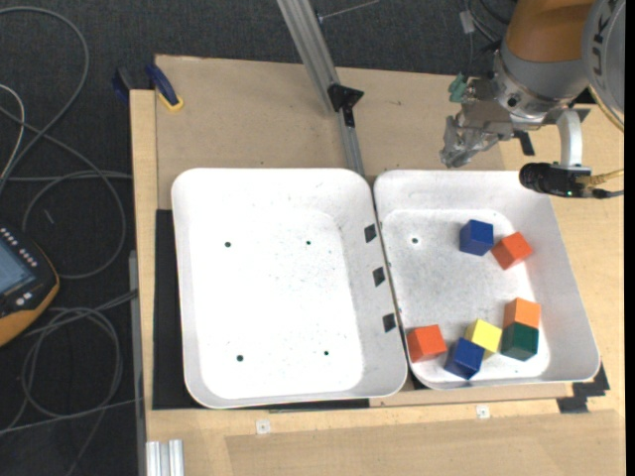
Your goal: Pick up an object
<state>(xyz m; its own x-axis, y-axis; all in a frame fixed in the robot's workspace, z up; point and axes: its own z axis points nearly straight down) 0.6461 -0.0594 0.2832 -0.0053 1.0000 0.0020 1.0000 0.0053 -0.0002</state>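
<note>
The arm (556, 28) comes in at the upper right of the frame, grey with its orange band up top, and the hand (462, 152) hangs over the bare bench (248, 117) just above the right bin's far rim — nothing between its fingers. Whether those fingers stand apart or together, I cannot tell; they blur into one dark cluster from here.

Down in the right bin (437, 206) sit the blocks, seven of them. Near the upper right of that bin, a blue cube (477, 236) with an orange cube (511, 250) just beside it, to its lower right. Along the bin's near edge, a second group: an orange block (427, 342) at the lower left, then a blue block (463, 357) just beside it, a yellow cube (485, 335) touching that blue one, and a dark green cube (519, 341) at the right with another orange piece (522, 313) right above it in the frame — touching or stacked, I cannot tell.

The left bin (268, 286) fills the middle of the frame, white with fine dark specks. A metal pole (317, 58) slants down from the top centre to the seam between the bins. Cables (50, 167) loop across the dark floor at far left, beside a handheld pendant (20, 281).
</note>
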